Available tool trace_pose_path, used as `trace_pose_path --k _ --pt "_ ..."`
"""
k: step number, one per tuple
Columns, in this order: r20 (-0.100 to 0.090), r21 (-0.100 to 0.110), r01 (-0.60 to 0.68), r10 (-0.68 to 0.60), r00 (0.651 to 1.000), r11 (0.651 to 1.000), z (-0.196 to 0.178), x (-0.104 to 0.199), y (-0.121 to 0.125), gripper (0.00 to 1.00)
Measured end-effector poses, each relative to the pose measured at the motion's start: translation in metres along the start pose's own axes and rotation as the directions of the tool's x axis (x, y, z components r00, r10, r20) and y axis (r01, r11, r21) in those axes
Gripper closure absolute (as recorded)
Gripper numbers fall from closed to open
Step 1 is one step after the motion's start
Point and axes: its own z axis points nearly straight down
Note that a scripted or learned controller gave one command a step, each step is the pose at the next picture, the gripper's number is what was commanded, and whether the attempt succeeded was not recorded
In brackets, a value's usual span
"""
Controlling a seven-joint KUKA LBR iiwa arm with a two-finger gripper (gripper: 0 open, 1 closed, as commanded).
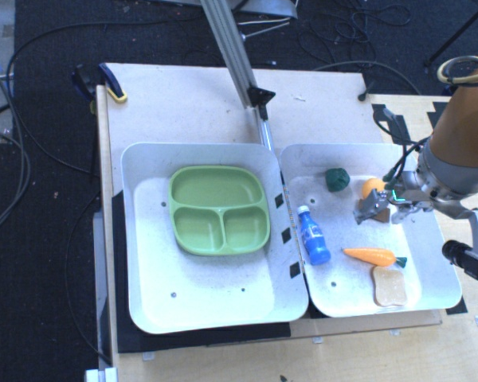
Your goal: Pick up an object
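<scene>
Fingers apart, gripper low in bin

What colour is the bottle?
Blue, with a white cap; the bottle shows in the camera view.

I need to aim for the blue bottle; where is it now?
The blue bottle lies in the right bin, near its left wall, left of the carrot.

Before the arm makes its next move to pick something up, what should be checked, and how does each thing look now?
1. Gripper over the right bin: ok.
2. Something held already: cannot tell.
3. Orange object beside the gripper within reach: ok.
4. Carrot, blue bottle, bread slice and dark green object lie apart: ok.
5. Green divided plate in the left bin, out of the way: ok.
</scene>
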Motion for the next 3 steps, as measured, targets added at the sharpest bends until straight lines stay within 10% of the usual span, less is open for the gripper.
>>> trace_pose_path --k 3 --pt "0.0 0.0 -0.001 0.001 1.0 1.0 0.105 0.01 -0.001 0.0"
